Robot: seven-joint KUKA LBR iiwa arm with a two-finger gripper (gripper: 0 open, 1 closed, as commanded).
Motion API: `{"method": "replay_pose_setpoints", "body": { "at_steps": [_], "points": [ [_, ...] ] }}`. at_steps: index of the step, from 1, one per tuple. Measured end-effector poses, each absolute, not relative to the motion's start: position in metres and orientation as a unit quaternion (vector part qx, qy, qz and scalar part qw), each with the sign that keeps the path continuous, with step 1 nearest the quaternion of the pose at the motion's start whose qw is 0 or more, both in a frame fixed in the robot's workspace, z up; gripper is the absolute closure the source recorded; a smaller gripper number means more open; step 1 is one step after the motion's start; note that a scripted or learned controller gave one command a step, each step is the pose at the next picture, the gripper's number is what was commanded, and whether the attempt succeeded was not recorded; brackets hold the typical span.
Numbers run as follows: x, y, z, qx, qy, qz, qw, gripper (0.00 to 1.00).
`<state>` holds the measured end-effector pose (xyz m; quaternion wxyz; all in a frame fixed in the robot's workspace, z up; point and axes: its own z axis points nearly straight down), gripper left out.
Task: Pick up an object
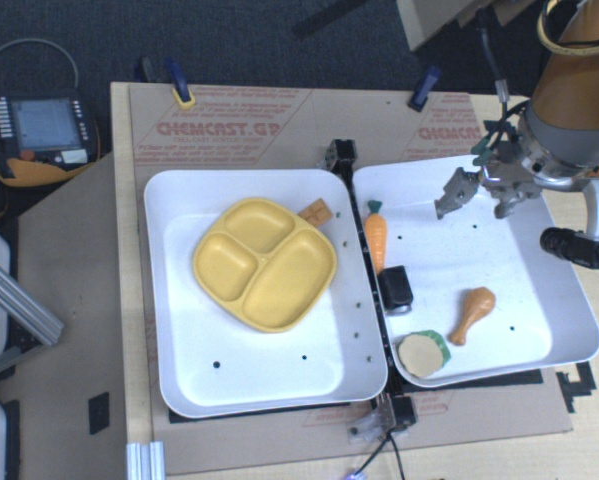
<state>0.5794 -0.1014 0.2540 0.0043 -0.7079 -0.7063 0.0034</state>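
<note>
Drumstick [472, 313] lies alone in the right bin [564, 353], so we lower the released, empty claw [479, 196] straight over its middle before clenching.

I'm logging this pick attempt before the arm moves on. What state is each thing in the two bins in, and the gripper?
gripper: open, nothing between its fingers, over the right bin.
carrot: lying flat by the right bin's left wall.
black block: lying flat, below the carrot.
drumstick: lying on its side.
round slice: flat, at the right bin's near edge.
yellow divided plate: right side up in the left bin.
</note>
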Motion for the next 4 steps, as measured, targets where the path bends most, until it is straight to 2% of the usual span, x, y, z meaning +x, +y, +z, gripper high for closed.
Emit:
{"method": "replay_pose_setpoints", "body": {
  "at_steps": [1, 2, 4],
  "points": [
    [0.581, -0.101, 0.260, -0.707, -0.707, -0.0001, 0.000, 0.00],
    [0.586, -0.109, 0.202, -0.707, -0.707, 0.0024, 0.003, 0.00],
    [0.585, -0.109, 0.091, -0.707, -0.707, 0.0003, -0.001, 0.00]
  ]
}}
